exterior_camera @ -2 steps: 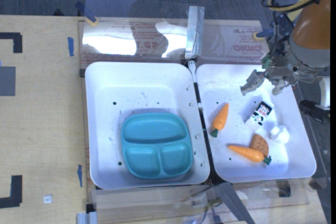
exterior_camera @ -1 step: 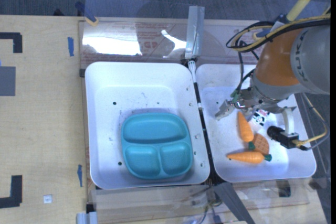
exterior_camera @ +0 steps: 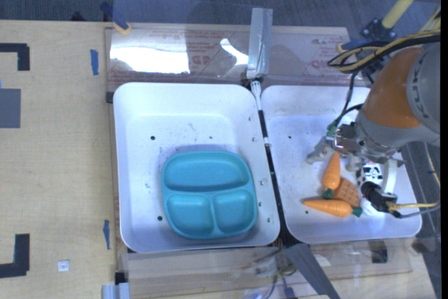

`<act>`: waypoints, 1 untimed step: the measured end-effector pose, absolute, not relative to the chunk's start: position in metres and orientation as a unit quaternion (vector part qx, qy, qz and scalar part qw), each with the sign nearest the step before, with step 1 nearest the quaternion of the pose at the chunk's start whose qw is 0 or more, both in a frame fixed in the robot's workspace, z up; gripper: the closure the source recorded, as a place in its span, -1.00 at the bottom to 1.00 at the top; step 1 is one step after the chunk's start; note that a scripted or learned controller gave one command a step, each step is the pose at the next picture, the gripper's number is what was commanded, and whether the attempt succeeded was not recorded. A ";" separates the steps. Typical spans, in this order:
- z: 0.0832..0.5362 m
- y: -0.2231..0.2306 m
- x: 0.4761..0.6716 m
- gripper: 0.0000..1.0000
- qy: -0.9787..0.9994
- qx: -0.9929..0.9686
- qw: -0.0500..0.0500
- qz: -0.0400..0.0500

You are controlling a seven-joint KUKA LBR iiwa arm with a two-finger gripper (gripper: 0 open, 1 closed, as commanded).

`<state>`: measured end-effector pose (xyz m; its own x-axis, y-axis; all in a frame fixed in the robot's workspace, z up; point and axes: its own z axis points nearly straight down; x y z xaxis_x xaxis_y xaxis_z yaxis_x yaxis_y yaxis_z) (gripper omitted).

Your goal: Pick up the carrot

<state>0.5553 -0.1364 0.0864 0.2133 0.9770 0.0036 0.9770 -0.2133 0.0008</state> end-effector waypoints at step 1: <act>0.094 -0.136 0.556 1.00 -0.627 -0.779 0.000 -0.001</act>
